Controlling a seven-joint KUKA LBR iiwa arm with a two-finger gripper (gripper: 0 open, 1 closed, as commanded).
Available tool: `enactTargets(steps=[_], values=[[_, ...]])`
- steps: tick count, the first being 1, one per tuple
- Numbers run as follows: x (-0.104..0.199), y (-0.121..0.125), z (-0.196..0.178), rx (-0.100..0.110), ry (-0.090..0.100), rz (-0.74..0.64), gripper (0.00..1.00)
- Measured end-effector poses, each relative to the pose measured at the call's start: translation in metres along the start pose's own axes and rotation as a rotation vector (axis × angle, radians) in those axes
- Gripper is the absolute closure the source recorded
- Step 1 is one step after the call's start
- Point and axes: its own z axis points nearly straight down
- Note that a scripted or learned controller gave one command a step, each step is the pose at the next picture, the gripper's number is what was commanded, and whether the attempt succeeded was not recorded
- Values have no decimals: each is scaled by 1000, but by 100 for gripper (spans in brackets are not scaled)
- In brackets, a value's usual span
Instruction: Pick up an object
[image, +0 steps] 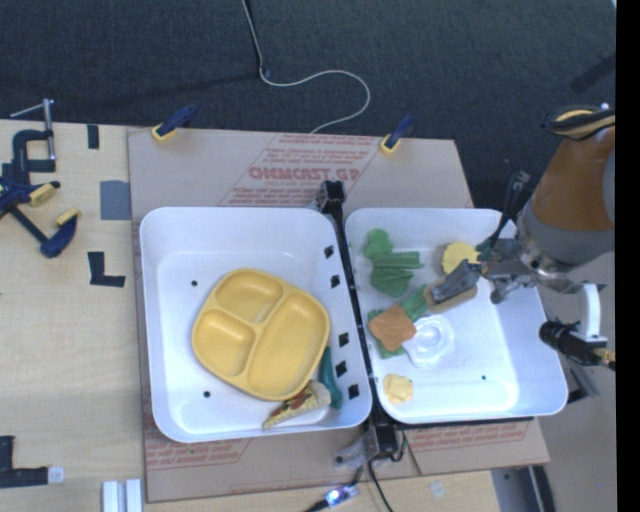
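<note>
The right bin holds a green toy with leafy parts, a brown toast-like square, a pale clear cup, a small yellow piece and a round yellow piece. My gripper reaches in from the right and sits low over the middle of this bin. It lies just below the round yellow piece and just above the clear cup. I see nothing clearly held in it.
The left bin holds a large yellow divided plate, with a pizza-slice toy and a teal piece at its lower right. The grey arm with its orange band hangs over the right bin's far side. Clamps sit on the bench at left.
</note>
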Motion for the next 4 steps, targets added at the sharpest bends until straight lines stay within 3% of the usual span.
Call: enactTargets(steps=[2, 3, 4], values=[[7, 5, 99, -1, 0, 0, 0], [8, 9, 113, -14, 0, 0, 0], [9, 13, 100, -28, -2, 0, 100]])
